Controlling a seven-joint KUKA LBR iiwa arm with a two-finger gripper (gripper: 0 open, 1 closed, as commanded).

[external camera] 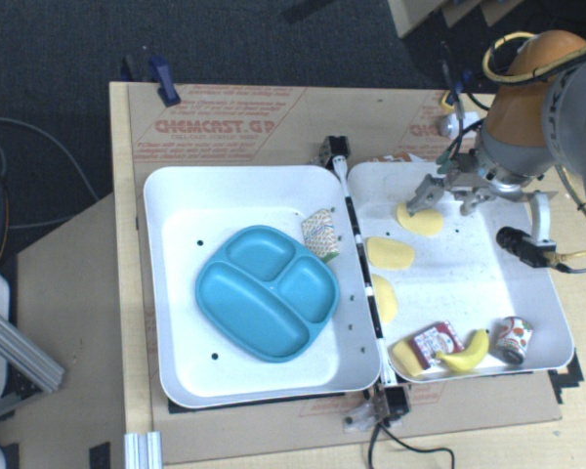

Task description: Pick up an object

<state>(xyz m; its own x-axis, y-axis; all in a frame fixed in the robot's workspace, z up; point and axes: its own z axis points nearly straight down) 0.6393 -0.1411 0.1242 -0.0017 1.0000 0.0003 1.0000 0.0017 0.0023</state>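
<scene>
One fixed camera looks down at a slant (from fairly high) on both white bins (166, 262) together.

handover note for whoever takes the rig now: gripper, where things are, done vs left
Gripper: low over the far end of the right bin, just above a yellow piece. Nothing seen between its fingers.
Right bin: two more yellow pieces along the left wall; at the near end a red packet, banana and small can.
Left bin: blue divided plate in the middle, a patterned pouch at its far right corner.
Done: arm is in position over an object.
Left: grasp and lift; nothing is picked yet.
</scene>
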